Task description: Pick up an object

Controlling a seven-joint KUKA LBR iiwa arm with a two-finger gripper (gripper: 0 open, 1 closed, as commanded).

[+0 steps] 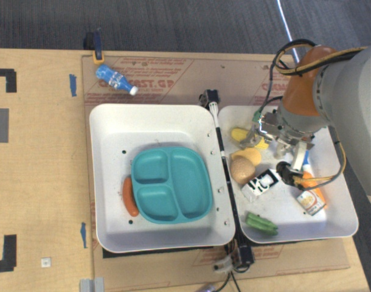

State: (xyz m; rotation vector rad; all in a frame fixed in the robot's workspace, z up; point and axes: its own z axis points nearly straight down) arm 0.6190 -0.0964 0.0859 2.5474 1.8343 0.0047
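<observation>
Two white bins are seen on the tabletop (pixel 45 181). The left bin (pixel 106 126) holds a teal tray (pixel 172 184) with an orange sausage (pixel 130 198) touching its far side from the claw. The right bin (pixel 337 221) holds the claw (pixel 281 140), lowered among clutter. A yellow piece (pixel 239 134) lies just left of it, a tan potato (pixel 244 165) below-left, a black-and-white block (pixel 261 182) and a green pod (pixel 261 223) further below. Whether anything is gripped cannot be told.

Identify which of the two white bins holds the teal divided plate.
The left bin: the teal plate lies there, while the right bin holds small loose items.
</observation>
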